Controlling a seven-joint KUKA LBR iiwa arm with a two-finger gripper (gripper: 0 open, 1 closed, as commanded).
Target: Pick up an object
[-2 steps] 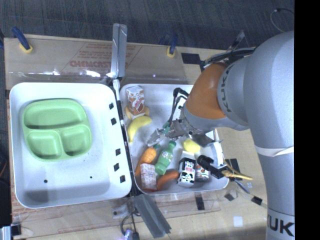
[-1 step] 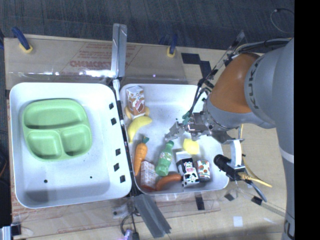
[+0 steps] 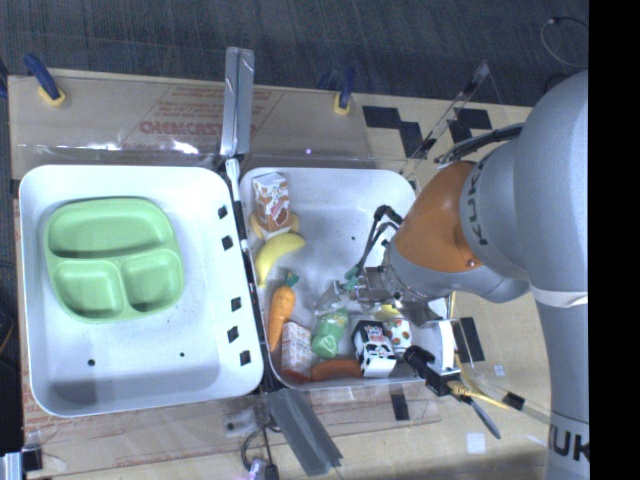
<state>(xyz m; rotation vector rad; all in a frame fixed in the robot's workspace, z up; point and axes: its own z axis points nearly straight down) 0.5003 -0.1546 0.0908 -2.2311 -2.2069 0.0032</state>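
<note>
My pincer point(image 3: 368, 286) hangs low inside the right bin point(image 3: 330, 183), toward its right wall; I cannot tell its state. Along the left wall lie a carton point(image 3: 270, 200), banana point(image 3: 274, 253) and carrot point(image 3: 281, 315). A green divided tray point(image 3: 112, 258) sits in the left bin point(image 3: 130, 378).

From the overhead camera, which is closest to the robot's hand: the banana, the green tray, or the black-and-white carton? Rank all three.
Measured from the hand:
1. Black-and-white carton, just below it in the right bin.
2. Banana, at that bin's left wall.
3. Green tray, over in the left bin.
</note>
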